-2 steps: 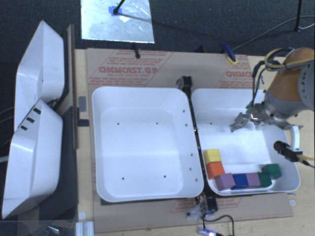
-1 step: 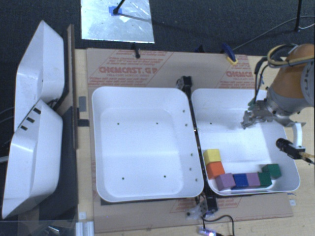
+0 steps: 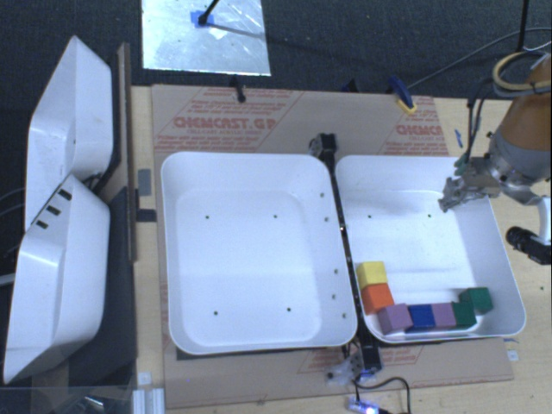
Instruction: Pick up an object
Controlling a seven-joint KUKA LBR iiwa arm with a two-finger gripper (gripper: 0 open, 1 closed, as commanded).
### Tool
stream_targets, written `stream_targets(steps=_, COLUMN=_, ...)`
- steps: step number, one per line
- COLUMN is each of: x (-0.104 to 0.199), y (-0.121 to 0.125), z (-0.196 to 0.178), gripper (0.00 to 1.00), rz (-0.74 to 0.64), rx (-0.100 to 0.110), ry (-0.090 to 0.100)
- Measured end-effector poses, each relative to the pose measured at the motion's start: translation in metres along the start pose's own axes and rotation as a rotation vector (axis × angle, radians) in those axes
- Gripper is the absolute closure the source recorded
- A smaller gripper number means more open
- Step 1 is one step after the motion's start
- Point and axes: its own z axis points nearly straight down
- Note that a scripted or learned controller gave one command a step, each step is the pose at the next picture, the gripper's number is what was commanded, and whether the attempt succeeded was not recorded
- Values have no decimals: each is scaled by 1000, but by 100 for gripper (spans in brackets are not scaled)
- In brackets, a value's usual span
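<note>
Several small blocks lie along the near edge of the right bin [image 3: 483, 231]: a yellow block [image 3: 372, 273], an orange block [image 3: 377, 297], a purple block [image 3: 394, 317], a blue block [image 3: 422, 316], a mauve block [image 3: 444, 315] and a green block [image 3: 473, 304]. My gripper [image 3: 454, 192] hangs over the bin's far right part, well behind the blocks. Nothing shows between its fingers. The arm's grey wrist and orange band [image 3: 526, 128] enter from the right.
The left bin [image 3: 250, 253] sits beside the right one, with a black clamp [image 3: 326, 145] at their far junction. White covers [image 3: 65, 205] lie at the left. A shiny metal sheet [image 3: 205, 24] lies beyond the bench. Cables run at the right.
</note>
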Motion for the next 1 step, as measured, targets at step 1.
stream_targets(steps=1, x=0, y=1, z=-39, gripper=100, rz=0, rx=2, ry=0)
